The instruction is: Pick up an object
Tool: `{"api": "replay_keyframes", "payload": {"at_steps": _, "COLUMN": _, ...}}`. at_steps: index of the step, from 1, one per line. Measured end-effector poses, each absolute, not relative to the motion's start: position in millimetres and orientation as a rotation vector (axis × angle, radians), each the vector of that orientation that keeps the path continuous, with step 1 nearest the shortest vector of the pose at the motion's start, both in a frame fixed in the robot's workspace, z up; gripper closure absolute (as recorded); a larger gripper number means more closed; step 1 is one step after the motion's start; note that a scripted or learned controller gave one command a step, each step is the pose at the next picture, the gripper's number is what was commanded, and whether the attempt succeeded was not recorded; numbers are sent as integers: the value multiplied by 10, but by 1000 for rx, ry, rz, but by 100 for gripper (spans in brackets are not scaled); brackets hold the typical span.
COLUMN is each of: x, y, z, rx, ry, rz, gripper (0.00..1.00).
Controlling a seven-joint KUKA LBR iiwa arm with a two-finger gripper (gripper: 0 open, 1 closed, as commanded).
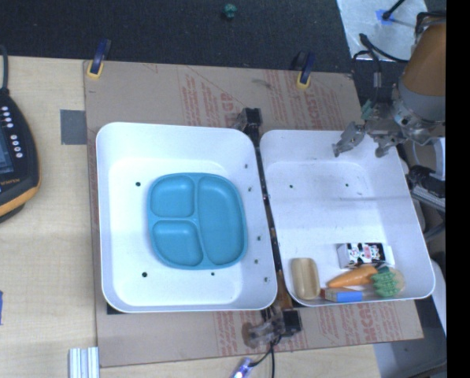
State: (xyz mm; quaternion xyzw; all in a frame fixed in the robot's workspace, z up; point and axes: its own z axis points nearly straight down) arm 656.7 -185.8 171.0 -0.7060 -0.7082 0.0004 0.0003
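Camera view: two white bins sit side by side on the bench. A blue plate (196, 220) with three parts lies in the left bin (116, 211). The toys are all in the right bin (337, 203), packed into its near corner. There a carrot (351, 277) is seen, a tan block (304, 277), a small card (364, 253) and a blue pen (346, 295).

The pincer (367, 141) hangs over the far edge of the right bin, well apart from the toys. Its two fingers are spread and nothing is held between them.

No toy has been picked yet. To do this step well, the pincer should be brought toward the near corner and set right above one toy before it is lowered. The carrot looks like a good pick. It lies flat. Its long way runs almost side to side across the picture, with the green top to the right and the thin tip to the left. The fingers should be closed across its thin way, not along its length. The other toys lie close beside it, so care is needed that they are not bumped.
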Motion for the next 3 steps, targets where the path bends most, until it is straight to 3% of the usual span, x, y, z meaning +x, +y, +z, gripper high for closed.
{"api": "replay_keyframes", "payload": {"at_steps": 1, "x": 6568, "y": -1857, "z": 1811, "rx": -2214, "ry": -2227, "rz": 3, "gripper": 100}}
{"api": "replay_keyframes", "payload": {"at_steps": 3, "x": 6463, "y": -560, "z": 1916, "rx": -2213, "ry": -2226, "rz": 6, "gripper": 100}}
